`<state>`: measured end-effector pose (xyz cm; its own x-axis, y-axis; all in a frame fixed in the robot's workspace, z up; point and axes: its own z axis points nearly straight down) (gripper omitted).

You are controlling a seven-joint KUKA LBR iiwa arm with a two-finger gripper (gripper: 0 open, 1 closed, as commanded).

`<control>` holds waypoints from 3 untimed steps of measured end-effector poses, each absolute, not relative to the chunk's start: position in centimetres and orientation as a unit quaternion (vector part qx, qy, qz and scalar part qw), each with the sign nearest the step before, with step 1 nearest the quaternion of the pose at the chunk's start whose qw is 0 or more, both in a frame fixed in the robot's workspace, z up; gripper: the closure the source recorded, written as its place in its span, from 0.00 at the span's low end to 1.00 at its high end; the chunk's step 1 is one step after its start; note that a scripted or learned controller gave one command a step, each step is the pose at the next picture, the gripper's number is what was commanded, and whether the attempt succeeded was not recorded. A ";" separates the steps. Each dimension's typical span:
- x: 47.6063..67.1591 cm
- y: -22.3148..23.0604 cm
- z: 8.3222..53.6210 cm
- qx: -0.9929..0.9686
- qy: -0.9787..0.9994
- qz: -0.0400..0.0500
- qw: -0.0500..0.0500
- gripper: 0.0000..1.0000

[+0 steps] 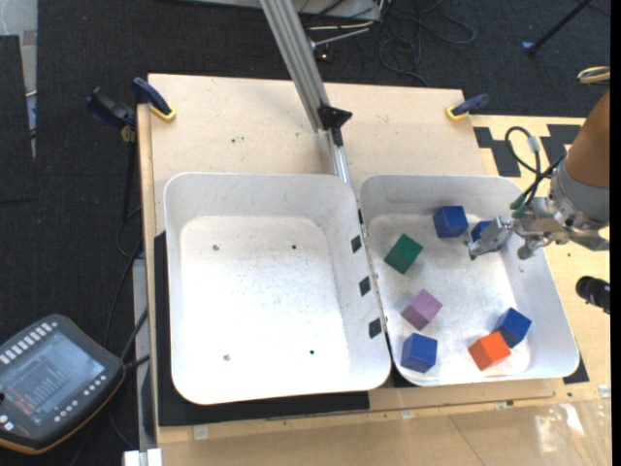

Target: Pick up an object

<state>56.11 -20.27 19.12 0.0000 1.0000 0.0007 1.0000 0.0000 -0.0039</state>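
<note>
- Six blocks lie in the right bin [543, 270], and the likeliest target, in our judgement, is the blue block [449, 221] near the bin's far side, just left of the gripper [503, 241]
- We see the gripper over the right bin's far right part, and a small blue shape sits right at its fingers; we cannot tell whether that is a held thing or part of the tool, nor whether the fingers stand wide or narrow
- We would worry about a descent that lands on the blue block's edge rather than astride it, which would push it aside instead of catching it
- The green block [404, 253] lies near that blue block, toward the divide between the bins, with a gap between them that leaves room for a finger
- The purple block [422, 309] and a second blue block [419, 351] sit well apart toward the near side, out of the way
- The orange block [489, 349] touches a third blue block [514, 325] close to the near right wall; we judge a grasp there risky, since fingers could strike the wall or drag both
- The left bin [184, 260] offers open room, and the middle of the right bin is bare
</note>
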 end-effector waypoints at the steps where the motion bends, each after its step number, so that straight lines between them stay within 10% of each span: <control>1: 56.2 -19.6 12.9 -0.707 -0.707 0.002 0.003 0.00; 2: 56.2 -19.5 9.3 -0.707 -0.707 0.001 0.001 0.00; 3: 56.3 -19.6 10.5 -0.707 -0.707 0.000 -0.001 1.00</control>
<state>56.29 -19.56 10.54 0.0000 1.0000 -0.0013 1.0000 0.0000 0.0024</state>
